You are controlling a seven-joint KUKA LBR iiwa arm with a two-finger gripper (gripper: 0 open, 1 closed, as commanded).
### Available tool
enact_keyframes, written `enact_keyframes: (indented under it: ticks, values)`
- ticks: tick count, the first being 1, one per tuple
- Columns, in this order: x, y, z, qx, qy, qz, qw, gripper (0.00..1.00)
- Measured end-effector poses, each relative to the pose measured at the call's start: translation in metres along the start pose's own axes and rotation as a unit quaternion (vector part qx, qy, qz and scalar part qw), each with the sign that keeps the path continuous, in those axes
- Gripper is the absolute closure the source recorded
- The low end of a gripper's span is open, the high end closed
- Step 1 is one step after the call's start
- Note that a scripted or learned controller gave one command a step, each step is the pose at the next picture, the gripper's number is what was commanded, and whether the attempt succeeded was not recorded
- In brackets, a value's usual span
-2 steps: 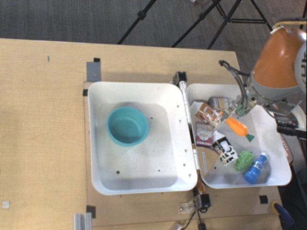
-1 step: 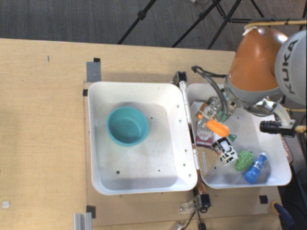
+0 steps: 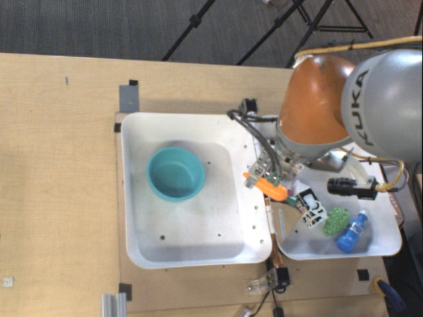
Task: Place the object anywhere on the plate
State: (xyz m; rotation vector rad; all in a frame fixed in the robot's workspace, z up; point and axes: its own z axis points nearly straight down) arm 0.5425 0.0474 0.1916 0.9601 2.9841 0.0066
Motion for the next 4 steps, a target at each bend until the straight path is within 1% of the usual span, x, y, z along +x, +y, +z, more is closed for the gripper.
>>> enact_keyframes:
  ticks: [1,2,3,4]
  values:
    - [-0.006,0.086,0.035,0.001,0.001,0.017,0.9999,1.0]
    - [-0.018,0.157,-0.006,-0.001,-0.001,-0.112,0.9937,1.0]
    - [-0.018,0.157,-0.006,-0.001,-0.001,-0.112,0.9937,0.0]
    - [-0.05,0.128,-0.088,-0.002,-0.003,-0.261,0.9653,0.0]
